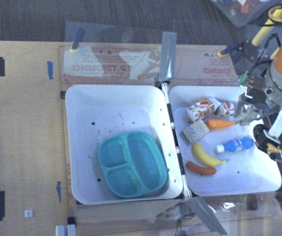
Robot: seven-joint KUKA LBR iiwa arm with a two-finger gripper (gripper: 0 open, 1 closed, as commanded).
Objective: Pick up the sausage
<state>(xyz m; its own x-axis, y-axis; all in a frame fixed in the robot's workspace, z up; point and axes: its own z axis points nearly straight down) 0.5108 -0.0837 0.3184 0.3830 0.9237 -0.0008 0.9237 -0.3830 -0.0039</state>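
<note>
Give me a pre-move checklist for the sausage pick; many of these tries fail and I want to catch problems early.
1. Sausage in view, lying flat in the right bin: ok.
2. Top of sausage uncovered: ok.
3. Room around it: not ok, the banana lies right beside it, touching or nearly so.
4. Gripper over the sausage: not ok, it sits near the carrot at the bin's far side.
5. Finger opening: cannot tell.
6. Path to the sausage: cannot tell, the water bottle lies between the two.
</note>
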